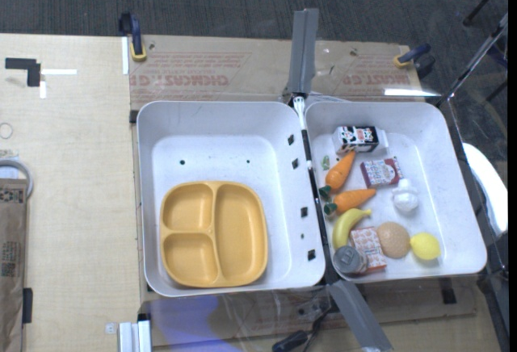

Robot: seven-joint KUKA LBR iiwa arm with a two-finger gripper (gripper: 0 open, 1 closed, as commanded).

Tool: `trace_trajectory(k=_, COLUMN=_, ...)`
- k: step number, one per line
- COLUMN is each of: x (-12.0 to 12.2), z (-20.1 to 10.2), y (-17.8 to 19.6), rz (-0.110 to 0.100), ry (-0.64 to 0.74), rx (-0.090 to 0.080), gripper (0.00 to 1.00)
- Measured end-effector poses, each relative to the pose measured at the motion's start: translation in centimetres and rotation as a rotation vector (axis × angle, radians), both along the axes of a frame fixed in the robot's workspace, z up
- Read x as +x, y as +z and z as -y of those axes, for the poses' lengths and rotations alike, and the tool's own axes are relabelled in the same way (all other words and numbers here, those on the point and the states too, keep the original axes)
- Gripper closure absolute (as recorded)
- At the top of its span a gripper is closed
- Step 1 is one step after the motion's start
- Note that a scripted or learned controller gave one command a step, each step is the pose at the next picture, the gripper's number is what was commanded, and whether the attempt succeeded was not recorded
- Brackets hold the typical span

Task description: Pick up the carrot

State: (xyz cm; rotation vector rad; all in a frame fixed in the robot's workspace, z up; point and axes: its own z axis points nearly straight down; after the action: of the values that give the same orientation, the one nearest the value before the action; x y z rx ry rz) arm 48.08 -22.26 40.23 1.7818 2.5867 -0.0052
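You are at the start: two carrots (341, 169) lie in the right bin (452, 181), near its left wall, one above the banana (350, 224). I cannot tell the gripper's state. Next, bring it down over one carrot, clear of the milk carton (358, 137).

A pale stretch of the arm (487, 181) sits at the right edge.

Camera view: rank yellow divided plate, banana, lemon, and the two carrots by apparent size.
1. yellow divided plate, by far the largest.
2. banana and the two carrots, upper carrot and lower carrot: all look about alike, so I won't rank them.
3. lemon, smallest.
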Motion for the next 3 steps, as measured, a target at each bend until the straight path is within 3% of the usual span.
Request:
trace_trajectory(k=2, x=0.3, z=0.1, y=1.7, rz=0.000, ry=0.003, rx=-0.003, gripper=1.00)
trace_trajectory(k=3, x=-0.2, z=-0.1, y=-6.9, rz=0.000, ry=-0.087, rx=0.002, gripper=1.00)
